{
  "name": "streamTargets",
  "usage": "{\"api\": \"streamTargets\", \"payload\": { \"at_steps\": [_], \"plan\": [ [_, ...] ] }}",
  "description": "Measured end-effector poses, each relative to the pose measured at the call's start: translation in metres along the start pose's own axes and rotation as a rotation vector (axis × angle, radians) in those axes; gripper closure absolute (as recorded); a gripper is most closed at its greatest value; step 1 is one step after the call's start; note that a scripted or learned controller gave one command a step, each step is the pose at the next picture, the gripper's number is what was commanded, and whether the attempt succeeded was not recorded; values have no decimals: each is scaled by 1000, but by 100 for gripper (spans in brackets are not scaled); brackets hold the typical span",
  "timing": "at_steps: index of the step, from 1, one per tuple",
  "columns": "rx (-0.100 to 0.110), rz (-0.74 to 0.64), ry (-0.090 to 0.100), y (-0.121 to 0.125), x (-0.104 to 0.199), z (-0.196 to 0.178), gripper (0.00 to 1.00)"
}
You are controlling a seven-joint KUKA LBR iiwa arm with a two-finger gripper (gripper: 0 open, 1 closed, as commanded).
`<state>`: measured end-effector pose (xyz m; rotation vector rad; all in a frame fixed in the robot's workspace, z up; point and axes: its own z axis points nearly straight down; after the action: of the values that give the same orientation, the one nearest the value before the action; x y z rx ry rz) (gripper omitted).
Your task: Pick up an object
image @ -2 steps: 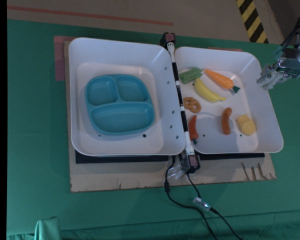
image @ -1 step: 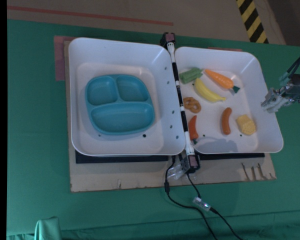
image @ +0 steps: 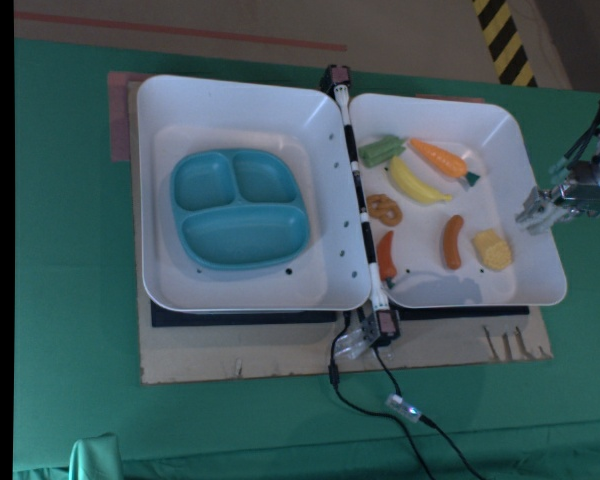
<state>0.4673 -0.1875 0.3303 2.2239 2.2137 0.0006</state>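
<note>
Reading from left to right, the left white bin (image: 150, 168) holds a teal divided plate (image: 240, 208) with three compartments, lying flat near the bin's centre. A black-and-white hinge strip (image: 358, 183) runs along the seam between the two bins, with cables (image: 380, 388) trailing off its near end onto the green cloth (image: 70, 268).

The right white bin (image: 520, 148) contains the toy foods. Closest to the seam lie a green vegetable (image: 381, 150), a pretzel (image: 384, 209) and a red chilli pepper (image: 387, 255). Toward the middle sit a yellow banana (image: 417, 183) and, beyond it, an orange carrot (image: 440, 157) with a green tip. Nearer the right wall lie an orange-brown sausage (image: 452, 242) and a yellow corn piece (image: 493, 249), just beside one another.

At the far right, the gripper (image: 536, 216) hovers at the right bin's right rim, apart from every item. Its fingers appear slightly parted, though the view is too coarse for certainty, and nothing lies between them.
</note>
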Motion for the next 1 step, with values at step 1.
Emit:
{"api": "streamTargets", "payload": {
  "at_steps": [1],
  "plan": [
    [-2, -1, -1, 100, 1, -3, 100]
  ]
}}
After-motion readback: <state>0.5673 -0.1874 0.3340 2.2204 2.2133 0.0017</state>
